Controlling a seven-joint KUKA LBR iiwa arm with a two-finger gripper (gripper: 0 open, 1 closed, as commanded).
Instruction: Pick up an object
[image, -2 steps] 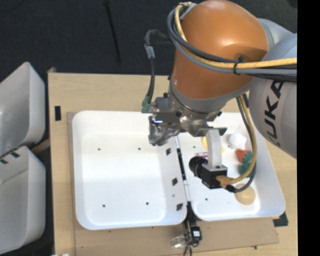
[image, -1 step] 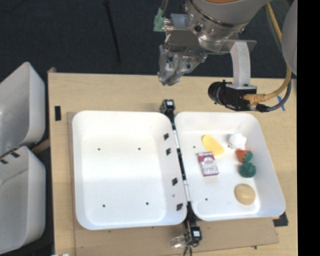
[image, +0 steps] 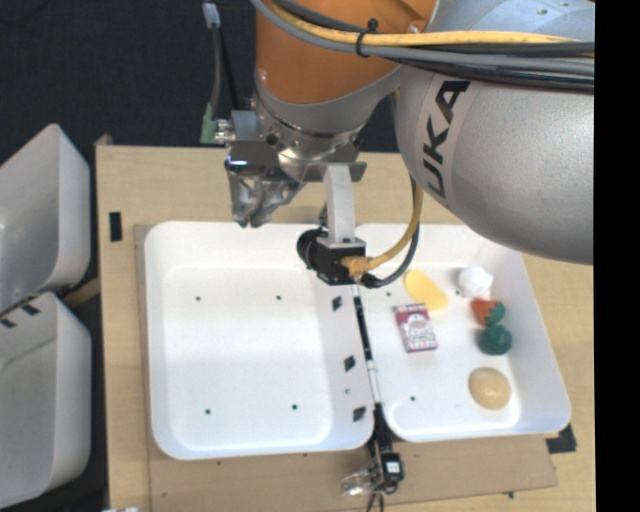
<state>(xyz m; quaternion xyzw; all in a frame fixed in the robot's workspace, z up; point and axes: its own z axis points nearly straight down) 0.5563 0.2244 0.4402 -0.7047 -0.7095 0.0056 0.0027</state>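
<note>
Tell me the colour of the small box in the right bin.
The box is purple-pink with a white label; the camera view shows it.

The tan wooden surface (image: 125, 300) carries two shallow white bins side by side, touching along a middle seam. The left bin (image: 240, 440) sits below the gripper (image: 258, 212); the right bin (image: 535, 405) sits below it and off to its right.
</note>
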